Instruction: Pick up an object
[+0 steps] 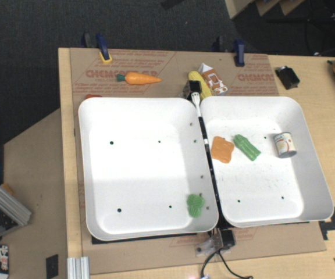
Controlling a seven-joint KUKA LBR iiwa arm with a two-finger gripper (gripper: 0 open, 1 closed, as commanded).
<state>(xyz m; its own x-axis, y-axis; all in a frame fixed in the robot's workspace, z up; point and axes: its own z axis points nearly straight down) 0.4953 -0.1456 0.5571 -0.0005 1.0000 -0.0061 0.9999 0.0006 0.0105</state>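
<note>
Objects in right bin: orange piece touching green block, risk of double grab/nudge; can could roll. Claw state: cannot tell.

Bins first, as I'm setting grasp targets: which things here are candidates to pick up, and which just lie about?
Candidates, in the bins:
orange piece
green pickle
small can
green lump

Lying about, on the board behind the bins:
toy carrot
banana
small carton
</note>
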